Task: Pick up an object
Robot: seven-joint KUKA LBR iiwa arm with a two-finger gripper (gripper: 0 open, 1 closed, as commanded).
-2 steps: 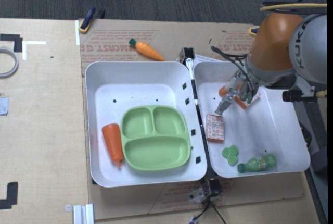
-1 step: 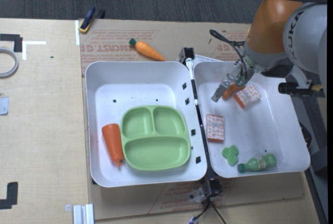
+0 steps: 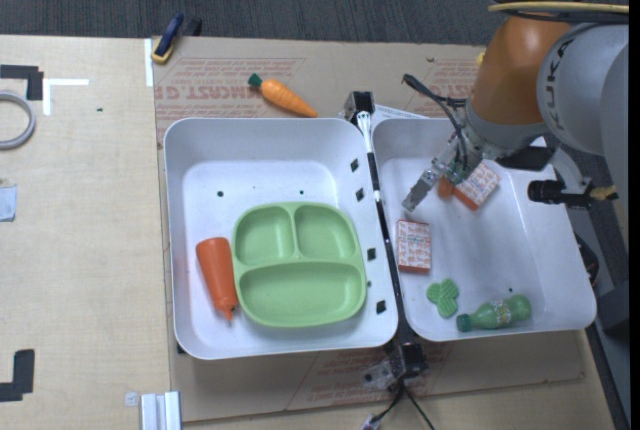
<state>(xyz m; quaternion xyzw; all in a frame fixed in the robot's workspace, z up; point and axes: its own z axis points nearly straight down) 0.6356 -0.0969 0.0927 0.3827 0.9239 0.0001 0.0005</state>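
Hand (image 3: 440, 180) low in right bin (image 3: 545, 303), upper part, fingers slanting down-left; whether fingers apart or together, cannot tell. Small orange-and-white patterned packet (image 3: 477, 186) just beside hand, at its right, tilted, long axis roughly upper-left to lower-right. Similar patterned packet (image 3: 414, 245) lies flat below, long axis near vertical in view. Green bottle (image 3: 495, 314) at bin's lower edge, lying on side, near small green piece (image 3: 442, 294). Left bin (image 3: 190, 158) holds green divided plate (image 3: 298, 264) and orange carrot (image 3: 216, 276).

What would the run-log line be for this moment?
arm: over right bin | gripper: beside small box, grasp unclear | left bin: green plate, orange carrot | task: not done
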